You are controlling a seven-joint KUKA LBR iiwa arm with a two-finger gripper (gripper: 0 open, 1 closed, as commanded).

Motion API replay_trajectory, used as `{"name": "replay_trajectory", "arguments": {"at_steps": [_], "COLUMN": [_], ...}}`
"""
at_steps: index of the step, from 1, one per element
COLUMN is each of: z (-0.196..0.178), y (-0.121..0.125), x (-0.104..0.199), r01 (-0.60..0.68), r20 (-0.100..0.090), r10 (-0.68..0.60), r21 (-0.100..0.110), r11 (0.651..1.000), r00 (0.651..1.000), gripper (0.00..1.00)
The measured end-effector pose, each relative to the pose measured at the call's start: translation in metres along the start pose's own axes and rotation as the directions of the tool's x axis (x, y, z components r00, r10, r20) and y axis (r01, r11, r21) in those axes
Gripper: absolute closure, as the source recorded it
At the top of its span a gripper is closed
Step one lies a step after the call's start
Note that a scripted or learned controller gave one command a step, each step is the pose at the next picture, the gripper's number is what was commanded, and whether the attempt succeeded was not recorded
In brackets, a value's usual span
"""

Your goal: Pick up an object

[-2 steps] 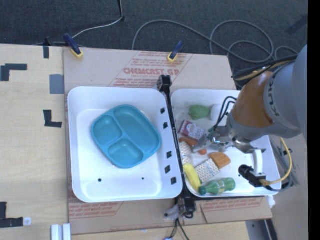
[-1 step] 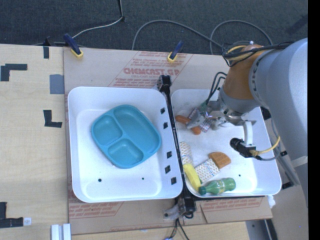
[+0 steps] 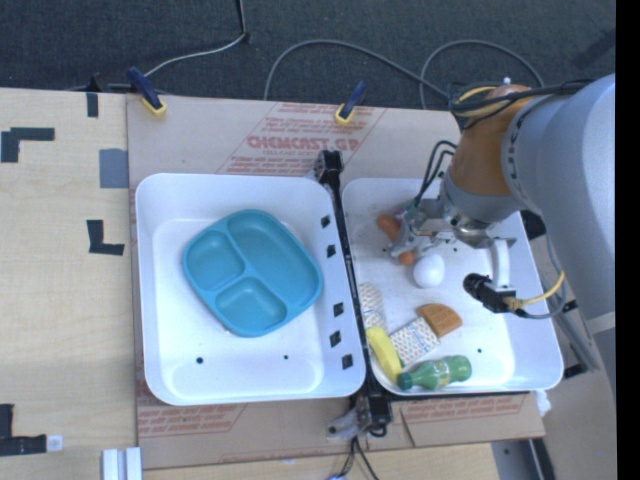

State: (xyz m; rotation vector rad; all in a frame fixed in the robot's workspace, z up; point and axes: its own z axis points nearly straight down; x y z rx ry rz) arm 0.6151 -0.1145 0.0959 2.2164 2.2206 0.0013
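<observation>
"CHEMCAST" lettering on cardboard behind bins

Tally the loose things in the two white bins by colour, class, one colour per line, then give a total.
Blue: 1, the plate
Orange: 2, two pieces
White: 1, the egg
Brown: 1, the wedge
Yellow: 1, the banana
Green: 1, the bottle
Checked: 1, the packet
Total: 8

Two white bins, one blue tray, one banana, one green bottle, one white egg
</observation>
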Motion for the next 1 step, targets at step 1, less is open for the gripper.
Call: {"name": "replay_trajectory", "arguments": {"at_steps": [1], "z": [-0.0886], "y": [-0.0620], "x": [0.0529], "r01": [0.000], "r20": [-0.003], "r10": [0.000], "r21": [0.004], "r11": [1.000], "r00": [1.000], "gripper": [1.00]}}
